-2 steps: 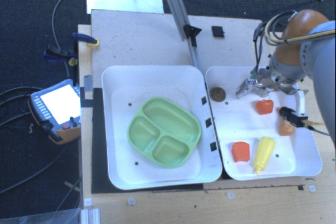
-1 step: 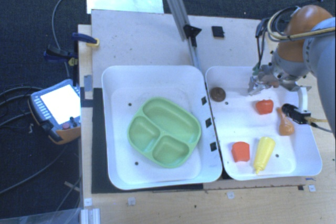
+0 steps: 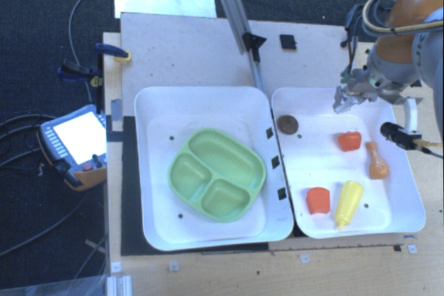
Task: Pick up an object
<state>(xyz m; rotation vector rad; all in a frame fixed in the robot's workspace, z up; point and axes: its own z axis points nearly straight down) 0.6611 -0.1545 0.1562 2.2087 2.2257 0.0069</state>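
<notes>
Pepper (image 3: 349, 141), the small red toy piece nearest the gripper (image 3: 345, 105), looks the likeliest pick. It lies in the right bin (image 3: 416, 218), toward that bin's 1 o'clock, with bare white floor all round it. It is probably light hollow plastic, stiff enough not to crush, but smooth and rounded, so it may squirt out of a pinch set off-centre; a hold across its widest middle seems best.

From the gripper, which hangs over the bin's 12 o'clock edge, the pepper sits at about 6 o'clock, near but apart, nothing between them. I cannot tell whether the jaws are apart or together; nothing shows between them.

Other choices in the same bin: a tan drumstick (image 3: 377, 161) at 3 o'clock, a yellow bottle (image 3: 347, 204) and an orange cup (image 3: 318, 200) toward 6 o'clock, a brown disc (image 3: 287, 125) at 10 o'clock. The left bin (image 3: 149, 170) holds a green plate (image 3: 218, 175), broad and flat, likely awkward for two fingers.
</notes>
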